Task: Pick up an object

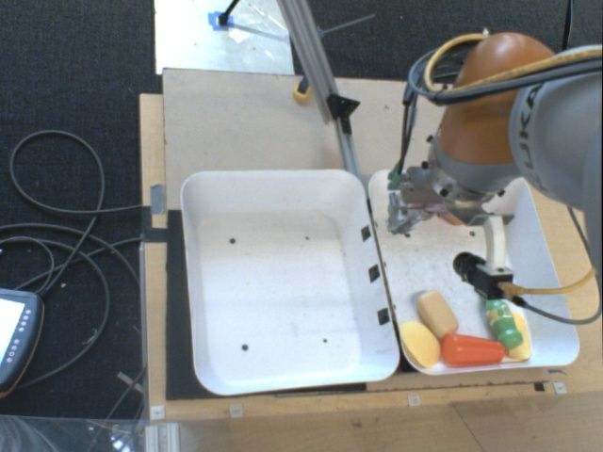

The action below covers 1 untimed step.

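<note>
A KUKA arm hangs over the right-hand bin, its load of toy food lying untouched at the near end.

Nearest the camera, a red pepper-shaped toy [471,349], a pale yellow rounded piece [420,344], a tan bread-like cylinder [437,313] and a green-and-yellow piece [506,327] crowd the near corner of the right shallow white bin [556,347]. Beside it lies the left shallow white bin [203,252]. Farther back, the metal two-finger gripper [403,217] hovers at the right bin's far left corner, well apart from the toys, under the grey arm with its orange band [490,102]; whether its fingers are parted or closed cannot be told, and nothing is seen held.
</note>
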{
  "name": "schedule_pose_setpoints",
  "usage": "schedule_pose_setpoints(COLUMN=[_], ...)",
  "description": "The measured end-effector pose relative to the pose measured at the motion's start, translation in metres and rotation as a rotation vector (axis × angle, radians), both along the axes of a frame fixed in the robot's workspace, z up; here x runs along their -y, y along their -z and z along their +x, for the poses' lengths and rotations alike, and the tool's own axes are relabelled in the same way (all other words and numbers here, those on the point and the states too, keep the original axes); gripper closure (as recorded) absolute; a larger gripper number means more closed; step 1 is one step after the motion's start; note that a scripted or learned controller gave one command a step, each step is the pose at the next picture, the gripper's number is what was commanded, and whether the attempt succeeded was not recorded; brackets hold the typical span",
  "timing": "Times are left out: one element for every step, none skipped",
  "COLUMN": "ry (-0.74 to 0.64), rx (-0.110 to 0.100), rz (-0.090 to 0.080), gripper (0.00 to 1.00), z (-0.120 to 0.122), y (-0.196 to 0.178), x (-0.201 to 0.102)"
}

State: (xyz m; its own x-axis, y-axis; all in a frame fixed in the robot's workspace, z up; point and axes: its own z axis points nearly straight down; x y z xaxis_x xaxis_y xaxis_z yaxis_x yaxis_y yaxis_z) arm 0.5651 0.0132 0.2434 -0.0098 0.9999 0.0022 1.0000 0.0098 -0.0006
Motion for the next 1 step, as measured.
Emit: schedule_pose_setpoints(ry=[-0.001], rx=[0.003], rz=[0.0], gripper=[1.0], z=[0.009], y=[-0.0031], x=[-0.0465])
